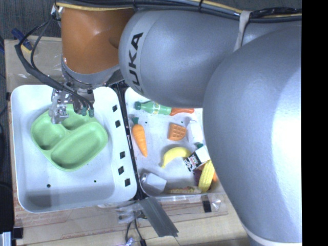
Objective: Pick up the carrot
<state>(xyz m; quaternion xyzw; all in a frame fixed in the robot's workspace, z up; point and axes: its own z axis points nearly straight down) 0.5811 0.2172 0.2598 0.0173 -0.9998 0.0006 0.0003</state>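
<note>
The carrot (139,139), orange with a green top, lies in the right bin (154,188) near its left wall, pointing toward the front. My gripper (69,109) hangs over the left bin (25,137), just above the back compartments of a green divided plate (72,140). It stands well to the left of the carrot, across the wall between the bins. Nothing shows between its metal fingers (60,111).
The right bin also holds a green bottle (152,107), a waffle piece (177,132), a banana (174,154), corn (206,174) and a grey block (154,181). My bulky arm covers the right bin's right half.
</note>
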